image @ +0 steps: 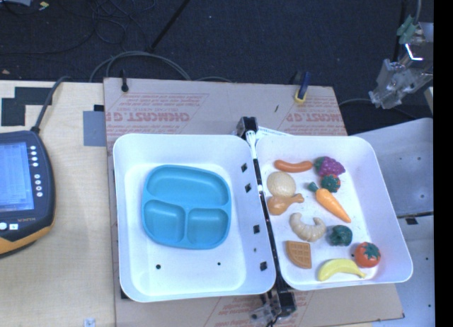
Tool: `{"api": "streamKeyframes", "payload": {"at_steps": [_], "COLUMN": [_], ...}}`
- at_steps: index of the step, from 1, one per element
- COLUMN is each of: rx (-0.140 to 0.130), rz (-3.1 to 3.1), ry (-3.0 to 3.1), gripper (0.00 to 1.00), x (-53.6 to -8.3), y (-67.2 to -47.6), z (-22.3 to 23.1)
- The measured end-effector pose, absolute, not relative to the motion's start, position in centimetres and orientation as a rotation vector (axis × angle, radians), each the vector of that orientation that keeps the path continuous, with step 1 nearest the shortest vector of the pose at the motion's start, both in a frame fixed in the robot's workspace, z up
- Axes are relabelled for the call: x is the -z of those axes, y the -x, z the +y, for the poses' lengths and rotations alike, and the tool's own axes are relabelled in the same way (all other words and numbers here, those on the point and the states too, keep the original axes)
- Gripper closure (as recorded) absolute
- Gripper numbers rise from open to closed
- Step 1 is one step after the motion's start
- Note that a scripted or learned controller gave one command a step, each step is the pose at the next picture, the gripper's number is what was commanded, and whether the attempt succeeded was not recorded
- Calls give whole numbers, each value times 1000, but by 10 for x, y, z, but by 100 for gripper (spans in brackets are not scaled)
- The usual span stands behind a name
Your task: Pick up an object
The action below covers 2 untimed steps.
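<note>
I count two shallow white plastic bins (pixel 134 170), one blue three-compartment plastic tray (pixel 187 205), and ten small plastic toy foods (pixel 308 227).

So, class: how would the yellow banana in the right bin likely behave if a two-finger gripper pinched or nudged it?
The banana looks like glossy moulded plastic, so probably stiff, light and a bit slippery. Its curved shape might let it pivot or spin when pushed. It lies near the bin wall beside the tomato, so room for fingers seems tight.
</note>
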<state>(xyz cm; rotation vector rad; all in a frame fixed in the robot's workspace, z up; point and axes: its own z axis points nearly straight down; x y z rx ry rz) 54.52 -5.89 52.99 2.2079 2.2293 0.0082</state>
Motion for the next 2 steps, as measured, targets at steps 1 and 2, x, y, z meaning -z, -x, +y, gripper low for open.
{"api": "streamKeyframes", "payload": {"at_steps": [1, 2], "rx": [3, 4], "rz": [2236, 2234], "ry": [-2213, -2213], "gripper": [100, 100], "x": [-521, -521], "y": [-499, -475], "z": [26, 97]}}
